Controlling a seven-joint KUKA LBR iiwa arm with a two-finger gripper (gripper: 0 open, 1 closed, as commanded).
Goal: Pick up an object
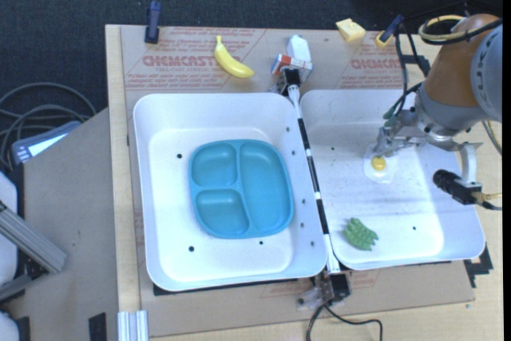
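Observation:
In the right bin (415, 247) a small white and yellow object (379, 166), like a fried egg, lies near the middle. My gripper (385, 146) hangs just above it, fingers pointing down at its upper edge. A green leafy toy (360, 235) rests near the bin's front left. The arm (459, 84), grey with an orange band, comes in from the right.
The left bin (160, 235) holds a blue divided plate (239, 188). On the bench behind the bins lie a yellow banana (231, 61), a small white bottle (296, 53), a yellow block (350, 29) and a blue clip (152, 20). Cables run at the right.

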